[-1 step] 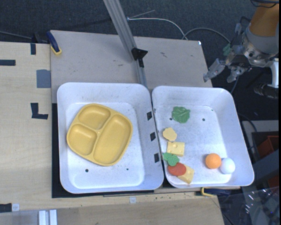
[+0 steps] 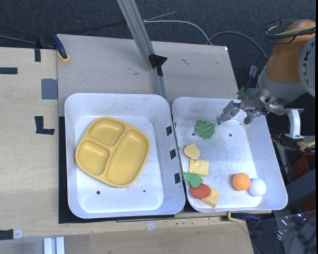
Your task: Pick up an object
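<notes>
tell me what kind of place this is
Probably a robotics lab's pick-and-place test bench: two shallow white bins, small plastic toy food pieces, a yellow three-compartment plate, and a grey-orange robot arm.

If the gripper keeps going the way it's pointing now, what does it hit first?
Probably the green leafy piece: the gripper points down-left over the right bin, and that piece lies nearest along that line. Its height above the bin is unclear, so this is a guess.

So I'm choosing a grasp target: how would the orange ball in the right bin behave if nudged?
The orange ball looks round and smooth, so it would probably roll. The white ball touching it may shift too.
</notes>
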Tool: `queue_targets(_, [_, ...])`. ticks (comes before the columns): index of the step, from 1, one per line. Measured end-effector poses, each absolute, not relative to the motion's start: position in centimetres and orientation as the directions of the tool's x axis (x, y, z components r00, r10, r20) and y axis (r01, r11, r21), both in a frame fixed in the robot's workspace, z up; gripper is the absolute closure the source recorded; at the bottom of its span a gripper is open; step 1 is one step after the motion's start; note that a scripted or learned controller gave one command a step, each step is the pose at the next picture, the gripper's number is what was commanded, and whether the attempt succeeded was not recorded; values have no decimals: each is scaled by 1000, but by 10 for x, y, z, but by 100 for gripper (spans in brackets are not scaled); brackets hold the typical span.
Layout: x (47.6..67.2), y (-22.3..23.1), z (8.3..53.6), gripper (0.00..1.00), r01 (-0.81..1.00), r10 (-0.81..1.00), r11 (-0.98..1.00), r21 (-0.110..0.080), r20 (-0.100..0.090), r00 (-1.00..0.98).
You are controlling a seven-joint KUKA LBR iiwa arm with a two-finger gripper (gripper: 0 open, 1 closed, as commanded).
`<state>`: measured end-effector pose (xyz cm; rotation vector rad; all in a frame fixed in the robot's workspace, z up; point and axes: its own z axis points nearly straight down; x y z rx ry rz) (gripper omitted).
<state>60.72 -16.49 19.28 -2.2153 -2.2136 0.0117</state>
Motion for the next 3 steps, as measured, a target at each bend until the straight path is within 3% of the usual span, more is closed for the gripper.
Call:
queue_targets(1, [507, -137, 111, 0, 1000, 1000, -1, -15, 4, 1])
queue_targets(2, [485, -129, 186, 0, 1000, 1000, 1, 3, 0, -1])
queue_targets(3, [485, -137, 205, 0, 1000, 1000, 0, 1, 0, 0])
